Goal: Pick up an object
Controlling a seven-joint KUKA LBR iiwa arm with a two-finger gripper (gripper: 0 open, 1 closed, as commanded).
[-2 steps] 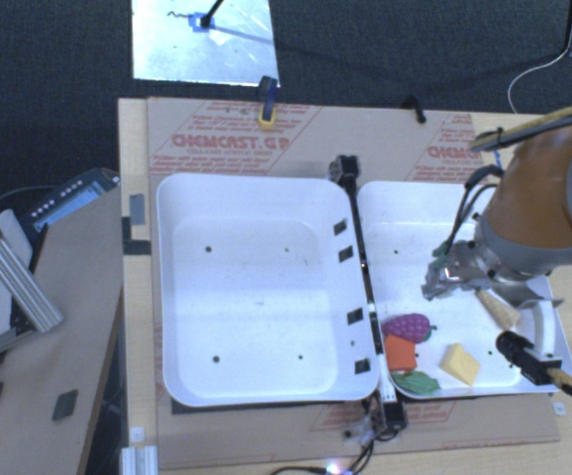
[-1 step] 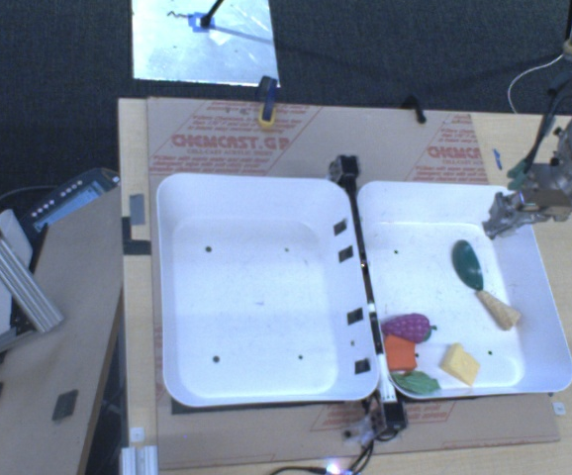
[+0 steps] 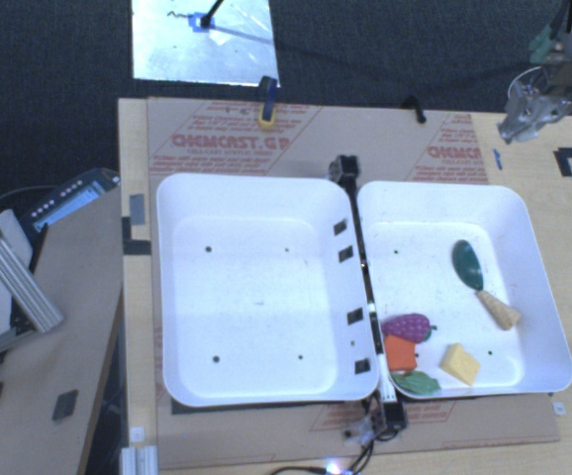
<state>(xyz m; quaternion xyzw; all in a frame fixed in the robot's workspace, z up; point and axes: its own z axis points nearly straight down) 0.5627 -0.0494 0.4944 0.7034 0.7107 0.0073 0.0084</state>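
The right bin [image 3: 509, 211] holds several small things. A teal-headed brush with a tan handle [image 3: 476, 275] lies near its right wall. Along the near left side sit a purple toy [image 3: 408, 326], an orange block [image 3: 399, 353], a green piece [image 3: 418, 383] and a yellow wedge [image 3: 459, 363]. My gripper [image 3: 525, 119] hangs at the far right, high above the bench and beyond the right bin's far corner, well away from all of these things. Nothing is visibly held in it.
The left bin [image 3: 182, 206] stands beside the right one, with black clips [image 3: 345, 255] along the shared wall. A shiny metal sheet [image 3: 202, 28] lies at the back left. A grey device [image 3: 68, 198] and metal rails [image 3: 9, 275] stand at the left.
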